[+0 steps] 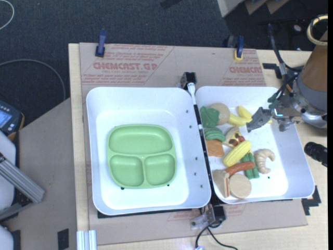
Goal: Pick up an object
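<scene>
The right bin [291, 184] holds a heap of toy foods: a green leafy piece [209, 116], a yellow banana [238, 116], a corn cob [237, 152], a tan croissant [265, 159], a red sausage [240, 167] and a round biscuit [240, 186]. My gripper [270, 121] hangs over the bin's upper right part, just right of the banana and above the croissant. It is open, with one dark finger [257, 120] near the banana's tip and nothing between the fingers.
The left bin [99, 139] holds a green divided plate [141, 155]. A black hinge strip [197, 124] runs between the bins. The arm's grey body [315, 87] comes in from the right over the bin's rim. Blue clamps [100, 43] hold the board's far edge.
</scene>
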Available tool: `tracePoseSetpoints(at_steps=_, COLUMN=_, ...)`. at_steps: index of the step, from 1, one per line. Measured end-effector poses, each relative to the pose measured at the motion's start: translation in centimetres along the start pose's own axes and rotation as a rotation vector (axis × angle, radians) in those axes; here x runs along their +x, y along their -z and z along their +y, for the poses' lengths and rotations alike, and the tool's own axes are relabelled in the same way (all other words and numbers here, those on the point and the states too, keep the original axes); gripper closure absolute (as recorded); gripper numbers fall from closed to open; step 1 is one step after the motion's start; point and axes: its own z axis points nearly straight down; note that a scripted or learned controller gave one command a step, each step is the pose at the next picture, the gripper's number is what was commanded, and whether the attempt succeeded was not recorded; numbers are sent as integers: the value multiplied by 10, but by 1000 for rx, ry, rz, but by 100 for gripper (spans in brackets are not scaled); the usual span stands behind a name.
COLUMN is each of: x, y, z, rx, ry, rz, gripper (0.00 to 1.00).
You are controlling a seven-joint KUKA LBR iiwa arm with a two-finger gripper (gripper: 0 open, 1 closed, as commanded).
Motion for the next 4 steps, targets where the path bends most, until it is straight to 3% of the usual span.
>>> tracePoseSetpoints(at_steps=1, x=75, y=-72, z=-41, rx=11, ry=6, rz=5, gripper=0)
tracePoseSetpoints(at_steps=2, x=70, y=-58, z=-38, rx=-2, ry=-2, rz=0, gripper=100)
tracePoseSetpoints(at_steps=3, x=138, y=18, z=-44, rx=-8, ry=9, rz=3, gripper=100)
tracePoseSetpoints(at_steps=4, x=183, y=114, z=-44, rx=-11, ry=7, rz=3, gripper=100)
